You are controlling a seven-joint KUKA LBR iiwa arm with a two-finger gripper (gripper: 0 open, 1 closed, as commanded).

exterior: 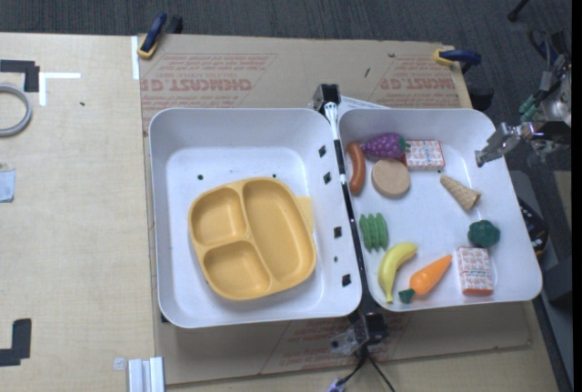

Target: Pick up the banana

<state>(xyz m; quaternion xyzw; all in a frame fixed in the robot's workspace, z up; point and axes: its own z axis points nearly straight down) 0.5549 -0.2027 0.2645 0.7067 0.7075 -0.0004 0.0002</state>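
Observation:
The yellow banana [395, 268] lies in the right bin [427, 217], near its front left corner, curved and pointing toward the front edge. An orange carrot [427, 278] lies right beside it, on its right. My gripper [492, 150] hangs at the bin's far right rim, well away from the banana and behind it to the right. I see nothing held in it.
The right bin also holds a green pod [374, 230], a sausage [356, 168], purple grapes [385, 145], a round bun [391, 178], a pink box [424, 154], a cone [460, 192], broccoli [484, 233] and a small carton [474, 272]. A yellow divided tray [252, 237] sits in the left bin [182, 154].

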